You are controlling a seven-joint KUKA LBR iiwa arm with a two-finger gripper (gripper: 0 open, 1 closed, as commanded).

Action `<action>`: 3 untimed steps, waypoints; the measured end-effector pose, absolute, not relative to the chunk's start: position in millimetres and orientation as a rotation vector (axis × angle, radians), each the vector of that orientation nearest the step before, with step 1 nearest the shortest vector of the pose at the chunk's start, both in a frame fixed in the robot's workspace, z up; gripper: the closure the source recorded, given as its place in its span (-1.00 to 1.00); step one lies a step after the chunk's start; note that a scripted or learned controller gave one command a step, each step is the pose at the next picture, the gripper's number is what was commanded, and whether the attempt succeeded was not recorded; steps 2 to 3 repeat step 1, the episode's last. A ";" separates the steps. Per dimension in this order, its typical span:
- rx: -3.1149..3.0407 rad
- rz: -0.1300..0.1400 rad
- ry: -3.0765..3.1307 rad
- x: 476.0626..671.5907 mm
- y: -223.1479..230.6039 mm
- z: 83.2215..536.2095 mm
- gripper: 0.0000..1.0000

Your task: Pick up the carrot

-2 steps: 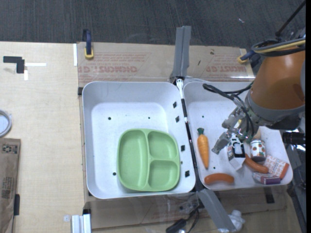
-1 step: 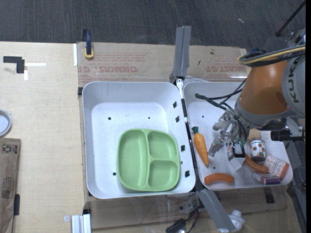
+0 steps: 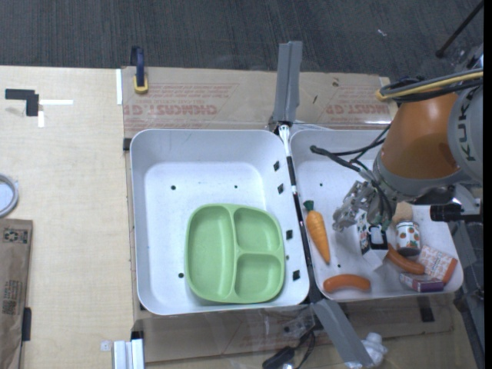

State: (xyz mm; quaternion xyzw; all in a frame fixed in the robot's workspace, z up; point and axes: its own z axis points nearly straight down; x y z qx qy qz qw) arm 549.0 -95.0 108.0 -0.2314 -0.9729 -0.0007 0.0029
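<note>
Watching the feed right now: the small orange toy carrot with a green top (image 3: pixel 317 235) is lying flat in the right-hand shallow white bin (image 3: pixel 332 181), hugging the bin's left wall, green end toward the top of the frame and tip pointing down-frame. Nothing is touching it.

The silvery two-finger end effector (image 3: pixel 355 212) hangs just right of the carrot, near but apart, with the orange-banded grey arm (image 3: pixel 427 141) filling the right side of the frame. Honestly I can't tell whether it's apart or together; it's a blur of metal and cable. It isn't holding the carrot.

My guess is the carrot is hollow plastic: light, stiff, smooth and tapered, so it could squirt out of a pinch. I'd take it across the thick upper half, just below the green, jaws set crosswise to its length. The wall beside it leaves little room on that side.

An orange sausage-shaped toy (image 3: pixel 347 284) lies just below it, and the green divided plastic plate (image 3: pixel 235 254) sits in the left white bin (image 3: pixel 154 206).
</note>
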 end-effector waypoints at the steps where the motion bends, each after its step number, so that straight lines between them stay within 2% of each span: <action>1: -0.945 0.001 -2.994 592.0 -6.5 189.1 1.00; 3: -0.945 0.001 -2.994 592.0 -6.5 189.1 1.00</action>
